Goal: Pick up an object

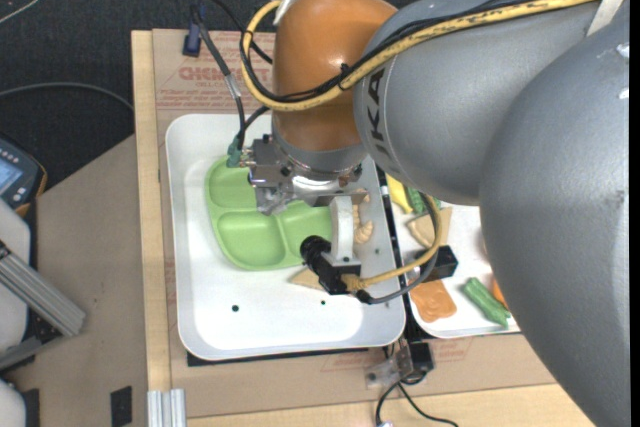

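1. Your pincer [272, 199] hangs low under the arm's orange wrist band, over the left bin [270, 323]. The wrist hides it from above, so you cannot tell whether it is open or closed.
2. Directly beneath the pincer lies the green divided plate [250, 240], flat on the bin floor. The pincer sits over the plate's right part. You cannot tell whether it touches the plate.
3. Just below and to the view's right of the pincer, a tan wedge-shaped piece [302, 278] rests on the white floor. It lies by the plate's lower right corner and is partly covered by the robot's own hardware.
4. Below the pincer, toward the bottom of the view, the left bin's floor runs bare, with two small dark specks [235, 307] on it.
5. To the view's right of the pincer, past the edge where the bins meet, a yellow piece [398, 196] shows. The arm hides most of it.
6. Farther right and lower, in the right bin [455, 220], an orange piece [435, 300] lies flat. A green pod-shaped piece [483, 301] lies near it on the side away from the pincer.
7. Well apart from the pincer, up and to the view's left, a blue plug [190, 40] on a cable rests at the far corner of the desk [150, 215].
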You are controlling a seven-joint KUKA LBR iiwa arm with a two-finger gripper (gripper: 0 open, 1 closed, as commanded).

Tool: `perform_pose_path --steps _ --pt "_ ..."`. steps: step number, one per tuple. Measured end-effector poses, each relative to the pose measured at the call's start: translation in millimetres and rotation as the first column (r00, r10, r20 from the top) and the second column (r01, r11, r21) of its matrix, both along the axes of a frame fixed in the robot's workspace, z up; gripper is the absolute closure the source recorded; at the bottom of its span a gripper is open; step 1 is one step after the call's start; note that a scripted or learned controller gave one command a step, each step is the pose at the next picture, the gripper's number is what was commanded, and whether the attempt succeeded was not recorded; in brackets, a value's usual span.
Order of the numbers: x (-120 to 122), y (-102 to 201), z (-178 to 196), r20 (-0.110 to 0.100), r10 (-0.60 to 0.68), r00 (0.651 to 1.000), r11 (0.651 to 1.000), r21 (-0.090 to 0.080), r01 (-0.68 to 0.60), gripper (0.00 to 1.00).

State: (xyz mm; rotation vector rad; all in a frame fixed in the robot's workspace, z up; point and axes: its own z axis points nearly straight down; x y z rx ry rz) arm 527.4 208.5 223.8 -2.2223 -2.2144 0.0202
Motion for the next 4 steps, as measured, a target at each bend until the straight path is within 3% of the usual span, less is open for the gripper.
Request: perform_pose_path --steps 1,2,3,4 --pt "67.1 16.6 167.5 0.034 0.005 0.999 1.0 0.013 -0.006 1.0" --pt "85.7 15.9 160.8 0.017 0.003 1.0 1.0 0.007 -0.003 1.0" --pt "18.1 15.9 45.9 -0.004 0.004 1.0 1.0 0.002 -0.004 1.0" --pt "117.1 15.3 144.9 0.029 0.003 1.0 1.0 0.009 -0.003 1.0"
